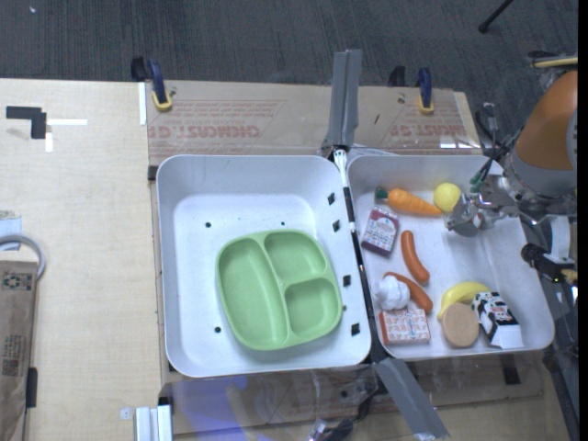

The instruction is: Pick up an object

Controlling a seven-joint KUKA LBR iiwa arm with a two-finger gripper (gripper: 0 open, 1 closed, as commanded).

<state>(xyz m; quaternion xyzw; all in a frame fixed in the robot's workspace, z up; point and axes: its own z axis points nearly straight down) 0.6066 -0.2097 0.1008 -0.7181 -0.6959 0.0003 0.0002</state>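
The right bin (514,263) holds several toy foods. An orange carrot (413,202) and a yellow lemon (447,196) lie at its back. A maroon packet (379,231) and an orange sausage (414,256) sit in the middle. At the front are a white garlic bulb (393,293), a red patterned box (405,325), a banana (464,294), a tan round bun (460,326) and a black-and-white carton (496,315). My gripper (462,220) hangs low in the right bin's back right part, just right of and below the lemon, with nothing seen in it.
A green divided plate (280,288) lies in the left bin (184,246). The grey divider post (345,99) rises between the bins at the back. The arm's orange band (551,131) and cables are over the right bin's right rim. Bare white floor lies between the sausage and the right wall.
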